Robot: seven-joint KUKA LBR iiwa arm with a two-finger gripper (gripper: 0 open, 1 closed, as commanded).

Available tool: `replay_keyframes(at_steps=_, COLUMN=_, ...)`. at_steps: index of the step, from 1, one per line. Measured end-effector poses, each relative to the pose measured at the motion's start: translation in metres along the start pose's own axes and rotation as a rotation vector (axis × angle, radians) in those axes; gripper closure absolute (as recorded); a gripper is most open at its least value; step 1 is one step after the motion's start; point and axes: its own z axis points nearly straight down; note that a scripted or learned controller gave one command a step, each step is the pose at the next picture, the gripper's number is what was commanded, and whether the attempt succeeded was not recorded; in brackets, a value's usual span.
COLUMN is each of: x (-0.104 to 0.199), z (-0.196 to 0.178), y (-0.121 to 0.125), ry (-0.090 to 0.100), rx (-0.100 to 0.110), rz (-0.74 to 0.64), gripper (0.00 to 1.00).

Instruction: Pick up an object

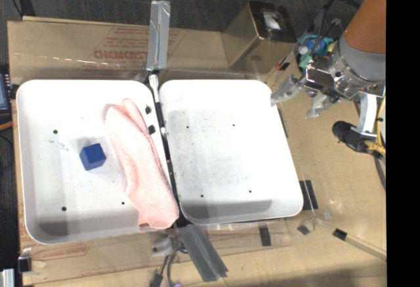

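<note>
the gripper [299, 100] is hanging open, holding nothing, just past the right bin [282, 141] rim; pink cloth [139, 161] and blue cube [92, 155] are lying in the left bin [39, 108].

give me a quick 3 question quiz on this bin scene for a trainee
1. True or false: the blue block lies in the left bin.
2. Which thing lies along that bin's right side: A) pink cloth B) sponge C) cup?
3. Fill in: the tool hangs outside the right bin, past its upper ____ corner.

Key: 1 true; 2 A; 3 right.
</note>
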Motion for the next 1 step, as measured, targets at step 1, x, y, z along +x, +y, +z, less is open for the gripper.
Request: replay_keyframes(at_steps=1, x=-0.0057, z=0.0629, y=-0.0169, ry=0.0, rx=0.001, rz=-0.143, gripper=0.0)
